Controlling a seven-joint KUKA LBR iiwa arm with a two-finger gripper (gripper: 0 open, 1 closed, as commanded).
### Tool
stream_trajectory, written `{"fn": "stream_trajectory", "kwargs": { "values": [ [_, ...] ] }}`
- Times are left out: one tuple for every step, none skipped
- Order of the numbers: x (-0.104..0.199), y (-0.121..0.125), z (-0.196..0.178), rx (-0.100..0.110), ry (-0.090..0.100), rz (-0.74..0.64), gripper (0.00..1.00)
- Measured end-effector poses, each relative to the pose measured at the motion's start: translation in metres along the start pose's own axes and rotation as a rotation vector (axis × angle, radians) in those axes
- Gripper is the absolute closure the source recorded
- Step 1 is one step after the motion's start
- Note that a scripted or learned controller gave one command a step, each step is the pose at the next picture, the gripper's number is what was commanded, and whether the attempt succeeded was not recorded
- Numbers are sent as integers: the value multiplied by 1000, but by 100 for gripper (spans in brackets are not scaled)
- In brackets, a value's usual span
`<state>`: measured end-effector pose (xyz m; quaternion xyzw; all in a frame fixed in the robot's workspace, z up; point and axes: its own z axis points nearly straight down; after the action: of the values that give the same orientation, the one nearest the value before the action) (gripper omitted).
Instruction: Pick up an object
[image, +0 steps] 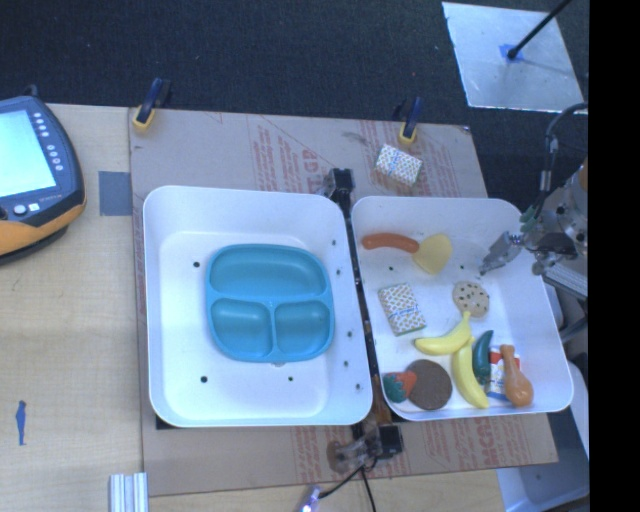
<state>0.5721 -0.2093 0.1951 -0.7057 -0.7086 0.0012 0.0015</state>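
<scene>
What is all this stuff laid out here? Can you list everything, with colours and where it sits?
Bins: 2, white, side by side on the bench.
Divided plate: 1, blue, left bin.
Sausage: 1, orange-red, right bin, far side.
Bananas: 2, yellow, right bin, near side.
Cookie: 1, tan, right bin.
Checkered blocks: 2, white-patterned; one in right bin, one beyond it.
Brown disc: 1, right bin, near edge.
Handheld screen: 1, orange-grey, far left.
Tool: 1, grey, over right bin's right side.
</scene>
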Motion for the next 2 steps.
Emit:
{"fn": "stream_trajectory", "kwargs": {
  "values": [
    [16,-33,104,2,0,-2,0],
    [43,-77,104,0,0,-2,0]
  ]
}}
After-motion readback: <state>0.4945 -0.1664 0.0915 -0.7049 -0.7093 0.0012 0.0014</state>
